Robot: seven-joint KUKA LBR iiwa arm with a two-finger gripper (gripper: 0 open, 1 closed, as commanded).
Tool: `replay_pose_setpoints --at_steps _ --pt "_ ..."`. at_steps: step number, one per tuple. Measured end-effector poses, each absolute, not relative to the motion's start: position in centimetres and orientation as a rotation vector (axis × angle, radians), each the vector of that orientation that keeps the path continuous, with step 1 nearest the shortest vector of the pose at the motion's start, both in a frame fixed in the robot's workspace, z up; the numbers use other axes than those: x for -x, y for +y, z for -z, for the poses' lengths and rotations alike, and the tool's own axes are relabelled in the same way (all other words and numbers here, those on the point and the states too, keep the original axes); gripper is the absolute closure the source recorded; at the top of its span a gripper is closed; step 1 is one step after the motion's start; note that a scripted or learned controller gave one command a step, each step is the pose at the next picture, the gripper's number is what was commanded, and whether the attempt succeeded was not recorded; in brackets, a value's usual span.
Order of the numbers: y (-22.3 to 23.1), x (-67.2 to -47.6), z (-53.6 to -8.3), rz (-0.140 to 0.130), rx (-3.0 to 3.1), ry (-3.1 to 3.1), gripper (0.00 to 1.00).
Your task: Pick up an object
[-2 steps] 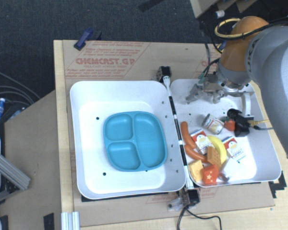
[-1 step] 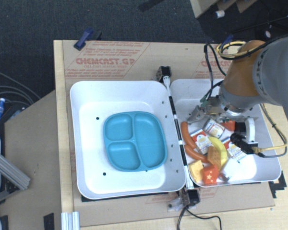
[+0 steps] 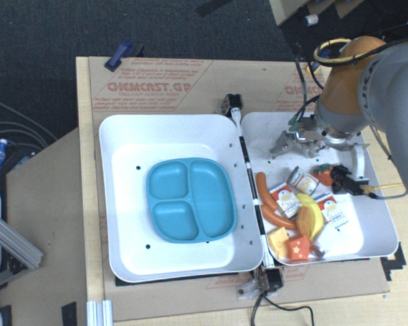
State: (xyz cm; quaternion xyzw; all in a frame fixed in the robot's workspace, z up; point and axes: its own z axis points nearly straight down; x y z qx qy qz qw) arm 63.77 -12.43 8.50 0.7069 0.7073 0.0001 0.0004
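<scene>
Camera view: 2 white bins (image 3: 122, 182) on cardboard-topped bench (image 3: 156, 80).

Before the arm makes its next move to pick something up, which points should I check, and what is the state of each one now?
1. Objects are available in the right bin: ok, a banana, a hot dog and a red block lie there.
2. Gripper is over the right bin: ok, above its far part.
3. Gripper holds nothing: cannot tell, the wrist hides it.
4. Gripper is directly above a target: not ok, the pile lies nearer the camera.
5. Target stands free: not ok, the banana touches its neighbours.
6. Left bin has space: ok, beside the blue tray.
</scene>
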Motion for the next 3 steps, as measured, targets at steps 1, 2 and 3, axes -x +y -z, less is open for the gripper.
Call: replay_pose_setpoints --at_steps 1,2,3 --pt "-13.5 -57.1 -8.4 0.001 -2.224 2.221 0.0" --pt "-13.5 -57.3 -9.6 -0.005 -2.22 2.218 1.0" --pt "-10.1 -64.2 -18.1 -0.005 -2.218 2.221 1.0"
